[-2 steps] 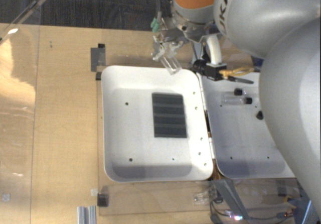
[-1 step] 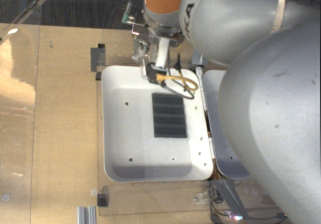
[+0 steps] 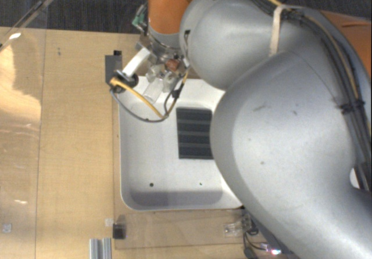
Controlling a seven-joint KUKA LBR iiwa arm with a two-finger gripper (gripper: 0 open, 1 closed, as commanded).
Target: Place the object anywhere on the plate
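Camera view: pincer [image 3: 156,79], grip state unclear, at white bin's [image 3: 136,159] far edge, bare floor nearer.

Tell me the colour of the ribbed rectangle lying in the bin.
Dark grey to black, ribbed rectangle, seen in the camera view.

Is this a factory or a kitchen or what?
Most likely a robot lab or test workshop. A big grey robot arm reaches over a white bin on a plain wooden bench, with loose cables near its gripper.

Arm [image 3: 279,107] covers bin's right half; left bin floor [image 3: 148,159] open (dark ribbed pad [image 3: 193,133] mid-floor).
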